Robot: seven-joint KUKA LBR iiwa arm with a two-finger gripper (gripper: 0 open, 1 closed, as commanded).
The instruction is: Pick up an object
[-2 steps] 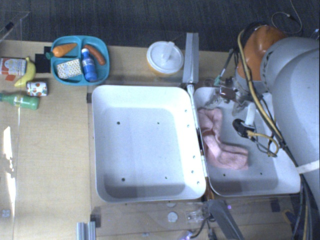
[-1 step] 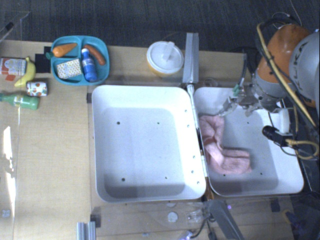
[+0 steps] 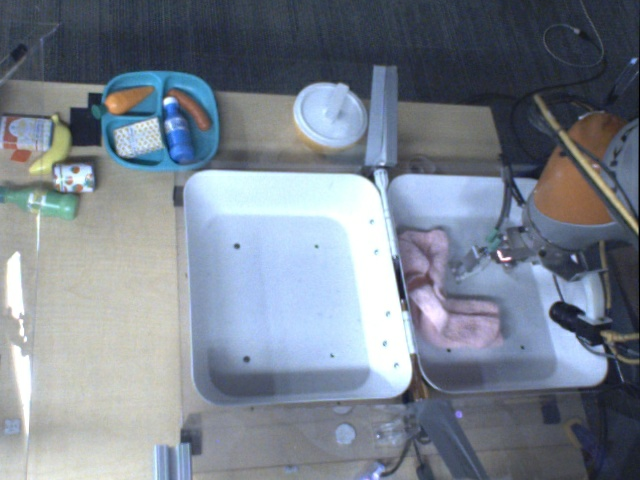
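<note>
From where I stand, the pink cloth (image 3: 445,293) lies crumpled in the right bin (image 3: 575,363), pressed against its wall at nine o'clock, one lobe bunched toward eleven and a thicker roll stretching along toward six. The gripper (image 3: 478,261) hangs low over the bin's middle, just at the cloth's three o'clock edge, reaching in from the grey arm (image 3: 580,193) with its orange band. Whether it touches the fabric I can't make out, and whether it is apart or together I cannot tell either; nothing looks lifted.

The cloth looks like soft terry, light and floppy, nothing to break and nothing slippery. I'd judge it will sag and trail when raised, so a pinch on a raised fold would serve better than the flat edge: the plump roll toward six o'clock, or the hump where the two lobes meet.

The left bin (image 3: 200,298) sits alongside, and up at eleven o'clock on the bench there's a blue divided tray (image 3: 205,103) with toy food, plus a lidded cup (image 3: 330,116) at twelve
</note>
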